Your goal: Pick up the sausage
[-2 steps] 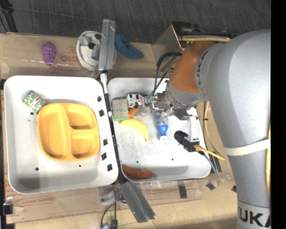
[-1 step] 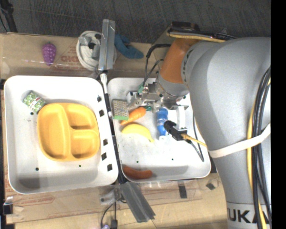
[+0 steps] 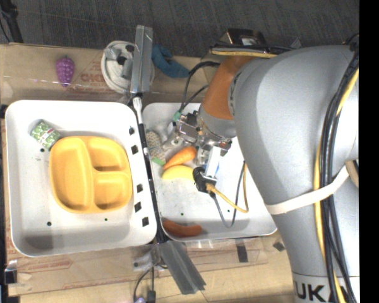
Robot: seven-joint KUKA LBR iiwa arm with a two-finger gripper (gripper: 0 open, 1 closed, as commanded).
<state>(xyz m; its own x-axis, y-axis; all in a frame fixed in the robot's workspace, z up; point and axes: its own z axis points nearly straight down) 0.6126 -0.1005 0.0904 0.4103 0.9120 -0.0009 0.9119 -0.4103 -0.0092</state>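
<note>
Lying at right bin's near edge, sausage [image 3: 182, 228] well apart from fingers [image 3: 188, 133]; spread unclear.

My own arm [image 3: 290, 137] sprawls over the right bin [image 3: 177, 204], covering its right half and upper end, so the only open floor there is the white strip down the middle toward the near edge. The sausage [image 3: 182, 228] lies against that near wall, with bare floor above it. Above that, a carrot [image 3: 179, 157] and a banana [image 3: 177, 173] crowd together beside my wrist, and a yellow cable [image 3: 230, 202] loops across the floor. The black divider [image 3: 143, 169] walls off the left bin [image 3: 19, 169], where a yellow sectioned tray [image 3: 91, 172] takes the middle, leaving free margins around it.
</note>
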